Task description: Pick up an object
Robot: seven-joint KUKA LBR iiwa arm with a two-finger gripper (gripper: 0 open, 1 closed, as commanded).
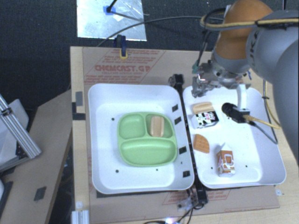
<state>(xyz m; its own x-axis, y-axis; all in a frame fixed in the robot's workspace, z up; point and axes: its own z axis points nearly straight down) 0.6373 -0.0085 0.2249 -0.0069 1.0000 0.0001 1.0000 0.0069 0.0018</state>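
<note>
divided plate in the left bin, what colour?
Light green divided plate, clearest in the camera view.

My arm (pixel 275 41) comes in from the right, grey link sloping toward upper centre. Orange band (pixel 240 24) sits just above the wrist, up and right of the jaws. Gripper (pixel 201 90) hangs below the wrist, pointing down and slightly left. A yellow cable loops over the orange band. Can't make out the finger spacing from this angle.
</note>
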